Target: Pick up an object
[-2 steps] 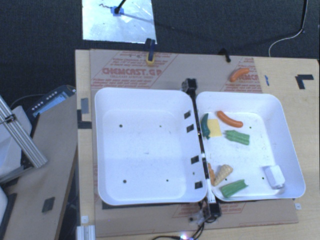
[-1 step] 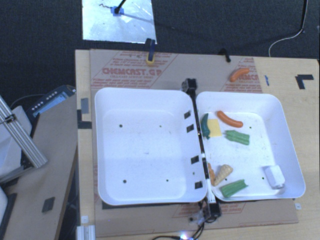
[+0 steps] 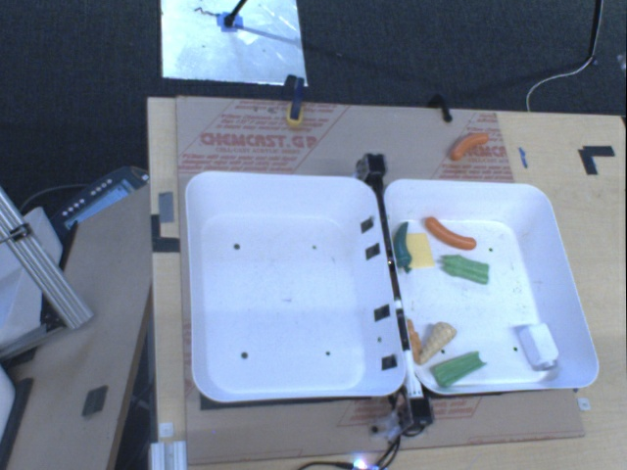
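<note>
The objects to pick from lie in the right bin (image 3: 549, 213), all small toy foods. An orange sausage (image 3: 450, 232) lies slantwise toward the far side of the bin floor. Left of it, a yellow block (image 3: 420, 252) sits just beside a dark green curved piece (image 3: 401, 246) that hugs the bin's left wall. To the right of the yellow block lies a green ridged vegetable (image 3: 464, 269), slightly tilted. Toward the near side, a tan cone (image 3: 437, 340) points down and left, next to a small orange piece (image 3: 412, 338) close to the left wall. Nearer still lies a second green vegetable (image 3: 458, 367), long and slanted, close to the near rim. In the near right corner rests a white rectangular block (image 3: 537, 345), hard to tell from the white floor.

The left bin (image 3: 284, 189) touches the right bin along a shared edge lined with dark clips (image 3: 372, 252). Both bins sit on a cardboard sheet with red printing (image 3: 255, 137) on the wooden surface (image 3: 563, 135). Another orange sausage (image 3: 469, 145) lies on the cardboard beyond the right bin's far rim. A yellow and blue clamp (image 3: 294, 103) stands at the cardboard's far edge, and a shiny square plate (image 3: 230, 27) lies beyond it on the dark floor.
</note>
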Controlling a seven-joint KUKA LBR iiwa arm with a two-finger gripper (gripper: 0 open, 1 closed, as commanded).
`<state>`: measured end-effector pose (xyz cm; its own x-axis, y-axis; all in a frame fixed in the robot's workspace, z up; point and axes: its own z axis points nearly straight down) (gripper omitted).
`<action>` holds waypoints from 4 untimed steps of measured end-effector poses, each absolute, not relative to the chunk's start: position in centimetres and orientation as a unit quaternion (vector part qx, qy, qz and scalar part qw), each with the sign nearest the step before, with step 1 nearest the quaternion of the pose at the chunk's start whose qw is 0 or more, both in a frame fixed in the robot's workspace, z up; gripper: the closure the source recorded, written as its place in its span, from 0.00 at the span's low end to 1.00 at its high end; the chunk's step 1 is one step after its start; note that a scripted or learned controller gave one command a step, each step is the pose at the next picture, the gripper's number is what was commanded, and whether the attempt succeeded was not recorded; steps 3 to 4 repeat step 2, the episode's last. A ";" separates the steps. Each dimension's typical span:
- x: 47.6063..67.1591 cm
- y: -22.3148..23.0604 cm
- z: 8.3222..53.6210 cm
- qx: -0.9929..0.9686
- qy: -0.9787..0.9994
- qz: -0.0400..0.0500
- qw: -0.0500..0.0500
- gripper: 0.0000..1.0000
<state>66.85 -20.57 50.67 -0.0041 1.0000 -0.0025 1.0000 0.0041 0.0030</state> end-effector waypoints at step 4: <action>66.9 -20.6 49.3 0.706 0.709 0.000 0.002 1.00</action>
